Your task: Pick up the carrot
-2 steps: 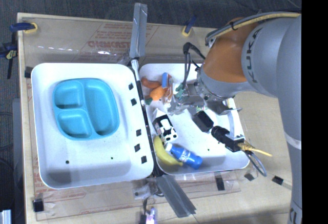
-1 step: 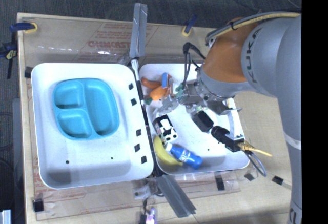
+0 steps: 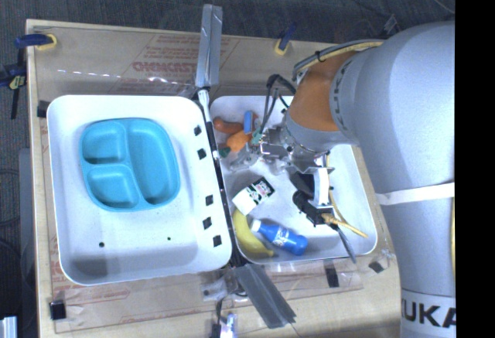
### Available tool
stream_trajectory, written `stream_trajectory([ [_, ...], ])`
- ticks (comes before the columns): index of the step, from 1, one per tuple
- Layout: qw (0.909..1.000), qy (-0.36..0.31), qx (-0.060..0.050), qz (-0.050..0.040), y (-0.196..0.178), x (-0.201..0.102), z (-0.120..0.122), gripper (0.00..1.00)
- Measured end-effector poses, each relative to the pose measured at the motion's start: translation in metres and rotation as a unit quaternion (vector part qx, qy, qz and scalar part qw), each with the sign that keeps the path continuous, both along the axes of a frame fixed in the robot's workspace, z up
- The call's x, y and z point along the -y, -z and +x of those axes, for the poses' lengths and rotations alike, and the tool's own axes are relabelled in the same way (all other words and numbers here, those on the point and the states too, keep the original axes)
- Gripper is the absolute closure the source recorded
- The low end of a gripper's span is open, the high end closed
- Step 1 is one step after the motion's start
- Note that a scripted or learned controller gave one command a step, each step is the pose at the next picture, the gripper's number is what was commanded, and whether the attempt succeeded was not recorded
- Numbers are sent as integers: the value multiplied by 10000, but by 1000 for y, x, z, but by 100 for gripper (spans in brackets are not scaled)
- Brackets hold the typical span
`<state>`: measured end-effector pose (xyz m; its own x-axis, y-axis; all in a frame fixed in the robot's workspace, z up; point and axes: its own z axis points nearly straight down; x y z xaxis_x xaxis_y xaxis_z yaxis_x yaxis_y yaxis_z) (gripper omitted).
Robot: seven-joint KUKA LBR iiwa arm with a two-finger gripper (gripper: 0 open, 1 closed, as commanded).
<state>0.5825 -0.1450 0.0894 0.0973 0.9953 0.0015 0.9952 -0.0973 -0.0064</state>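
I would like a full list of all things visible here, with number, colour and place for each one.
bins: two, white, side by side on the bench
tray: one, light blue, in the left bin
carrot: one, orange, at the far end of the right bin
banana: one, yellow, at the near end of the right bin
bottle: one, blue, beside the banana
box: one, black and white, middle of the right bin
arm: one, grey with orange band, over the right bin
end effector: one, dark, near the carrot
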Motion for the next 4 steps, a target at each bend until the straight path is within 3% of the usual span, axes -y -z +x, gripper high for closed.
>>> stream_trajectory([
  [1,9934,-1145,-93,22,5,13,69,0],
  [2,9888,-1494,16,0,-73,-1,75,0],
  [3,9942,-1075,74,-45,-8,-21,78,0],
  [4,9931,-1172,11,0,-46,-13,75,0],
])
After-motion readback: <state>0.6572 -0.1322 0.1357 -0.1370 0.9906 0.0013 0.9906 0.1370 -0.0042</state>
